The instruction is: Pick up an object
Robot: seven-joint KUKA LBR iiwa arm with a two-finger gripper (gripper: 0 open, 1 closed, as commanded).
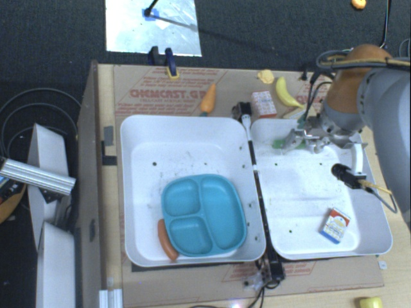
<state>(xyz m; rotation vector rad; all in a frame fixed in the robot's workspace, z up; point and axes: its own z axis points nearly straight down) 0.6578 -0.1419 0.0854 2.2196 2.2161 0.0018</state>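
Reaching: my claw (307,140) is low at the far edge of the right bin (379,236).
Claw state: I cannot tell.
Done: nothing lifted.
Left: grasp, perhaps the small carton (334,226).

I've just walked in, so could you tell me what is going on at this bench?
A grey robot arm reaches in over the right bin, its gripper low near the bin's far edge by something small and green. A small box lies nearer the front. The left bin holds a blue tray and a sausage.
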